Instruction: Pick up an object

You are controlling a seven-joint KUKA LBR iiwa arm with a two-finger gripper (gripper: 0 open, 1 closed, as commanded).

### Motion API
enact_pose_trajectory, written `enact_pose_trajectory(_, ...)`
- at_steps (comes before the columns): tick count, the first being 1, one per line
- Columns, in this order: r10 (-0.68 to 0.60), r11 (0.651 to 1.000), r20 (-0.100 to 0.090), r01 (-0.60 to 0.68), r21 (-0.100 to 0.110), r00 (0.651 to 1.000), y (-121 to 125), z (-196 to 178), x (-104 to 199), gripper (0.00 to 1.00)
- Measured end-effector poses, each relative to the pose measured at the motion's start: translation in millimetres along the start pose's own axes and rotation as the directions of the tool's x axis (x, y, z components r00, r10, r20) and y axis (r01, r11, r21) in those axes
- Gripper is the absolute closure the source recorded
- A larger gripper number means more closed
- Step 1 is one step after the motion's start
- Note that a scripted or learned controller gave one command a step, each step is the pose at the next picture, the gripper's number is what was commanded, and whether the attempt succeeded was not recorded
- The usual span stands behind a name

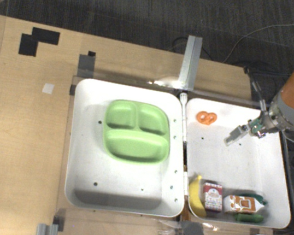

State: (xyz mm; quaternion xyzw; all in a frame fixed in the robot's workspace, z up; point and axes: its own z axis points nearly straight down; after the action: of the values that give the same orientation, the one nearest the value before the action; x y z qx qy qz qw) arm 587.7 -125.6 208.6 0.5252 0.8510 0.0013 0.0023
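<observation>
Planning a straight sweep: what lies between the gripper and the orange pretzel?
Nothing: in the camera view, bare white bin floor separates the gripper from the orange pretzel.

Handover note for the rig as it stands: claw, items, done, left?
Claw: over the right bin, upper part, nothing seen in it; whether open or shut is not clear.
Right bin: orange pretzel at the top left corner; banana, red carton, brown carton and a green item along the near edge.
Left bin: green tray.
Done: nothing picked.
Left: pick one item; pretzel is nearest.
</observation>
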Motion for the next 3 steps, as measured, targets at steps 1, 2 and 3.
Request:
enact_pose_trajectory(1,0.118,0.993,0.001,-0.118,-0.001,0.993,-1,4,-38,0.0)
enact_pose_trajectory(2,0.205,0.979,0.0,-0.205,0.0,0.979,84,59,-15,0.0)
enact_pose_trajectory(3,-0.027,1.0,0.003,0.027,-0.003,1.0,72,44,-42,0.0)
